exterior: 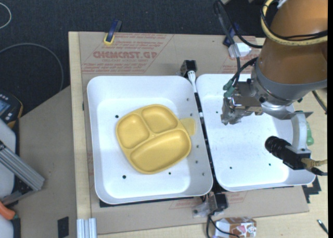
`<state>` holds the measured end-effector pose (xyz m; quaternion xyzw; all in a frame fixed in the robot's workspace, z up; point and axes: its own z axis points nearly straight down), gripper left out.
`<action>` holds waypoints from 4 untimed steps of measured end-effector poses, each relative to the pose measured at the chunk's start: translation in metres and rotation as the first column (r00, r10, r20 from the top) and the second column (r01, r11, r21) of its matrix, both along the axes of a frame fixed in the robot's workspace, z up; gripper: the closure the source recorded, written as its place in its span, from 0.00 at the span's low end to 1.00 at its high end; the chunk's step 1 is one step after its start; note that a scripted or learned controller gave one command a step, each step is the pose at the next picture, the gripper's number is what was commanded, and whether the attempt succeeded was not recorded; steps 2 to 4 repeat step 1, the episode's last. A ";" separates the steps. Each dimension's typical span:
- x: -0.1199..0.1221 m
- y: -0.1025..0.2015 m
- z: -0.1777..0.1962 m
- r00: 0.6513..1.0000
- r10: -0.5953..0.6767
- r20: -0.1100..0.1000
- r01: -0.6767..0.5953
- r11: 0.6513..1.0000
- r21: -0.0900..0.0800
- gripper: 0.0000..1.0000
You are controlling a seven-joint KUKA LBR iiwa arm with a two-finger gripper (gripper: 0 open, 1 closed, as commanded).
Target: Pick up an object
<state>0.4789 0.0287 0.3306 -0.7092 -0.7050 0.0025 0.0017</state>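
A yellow plate (153,138) with three compartments lies in the left bin (99,127), turned at a slant. A small pale yellow piece (188,126) sticks out at its right edge. My gripper (232,114) hangs over the left part of the right bin (244,174), close to the divider between the bins, with nothing visible in it. A small green thing (310,134) shows at the right bin's far right edge, partly hidden behind the arm's bracket.
Both bins sit on a cardboard sheet (140,52). A blue and yellow clip (111,33) is at its back edge. A small wrapped packet (240,227) lies in front of the bins. The grey and orange arm (296,39) covers the right bin's back right.
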 end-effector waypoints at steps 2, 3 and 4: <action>0.001 0.065 0.080 1.000 0.013 0.016 -0.013 1.000 0.004 1.00; 0.001 0.065 0.080 1.000 0.013 0.016 -0.013 1.000 0.004 1.00; 0.001 0.065 0.080 1.000 0.013 0.016 -0.013 1.000 0.004 1.00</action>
